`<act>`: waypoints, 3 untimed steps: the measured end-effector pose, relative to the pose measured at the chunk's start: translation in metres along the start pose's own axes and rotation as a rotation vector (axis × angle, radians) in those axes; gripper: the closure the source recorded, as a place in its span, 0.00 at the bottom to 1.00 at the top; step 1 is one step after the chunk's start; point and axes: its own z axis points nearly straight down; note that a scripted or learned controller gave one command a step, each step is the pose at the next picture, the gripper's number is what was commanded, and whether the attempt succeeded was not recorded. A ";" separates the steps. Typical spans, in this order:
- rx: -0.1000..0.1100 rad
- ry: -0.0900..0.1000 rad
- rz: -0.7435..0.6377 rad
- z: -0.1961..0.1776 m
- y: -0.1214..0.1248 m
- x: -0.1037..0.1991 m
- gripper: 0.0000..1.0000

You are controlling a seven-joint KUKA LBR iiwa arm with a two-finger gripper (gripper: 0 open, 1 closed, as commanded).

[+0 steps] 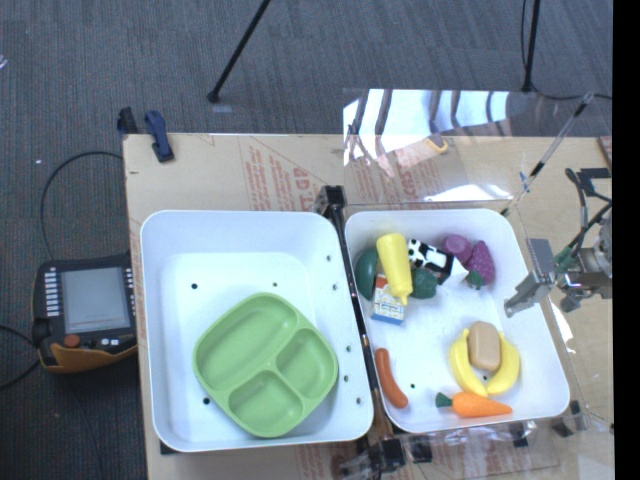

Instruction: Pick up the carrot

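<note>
Gripper (545, 286) at right bin's (520, 230) right rim, finger state unclear. Carrot (476, 405) lies nearer and left of it, long axis left-right, beside banana (510, 368).

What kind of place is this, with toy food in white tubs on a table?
Most likely a robotics test lab. A handheld control pendant lies on the carpet, tripod legs stand behind the bench, and two bins hold a toy carrot, banana and green divided plate.

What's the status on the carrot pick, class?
Gripper at right bin's right wall. Carrot lies near front edge, untouched. Banana just behind it.
</note>
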 end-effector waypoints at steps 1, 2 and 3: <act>0.000 0.001 -0.448 0.068 -0.016 0.016 0.00; 0.001 0.005 -0.451 0.181 -0.016 -0.017 0.00; -0.002 0.000 -0.293 0.180 0.018 0.038 0.00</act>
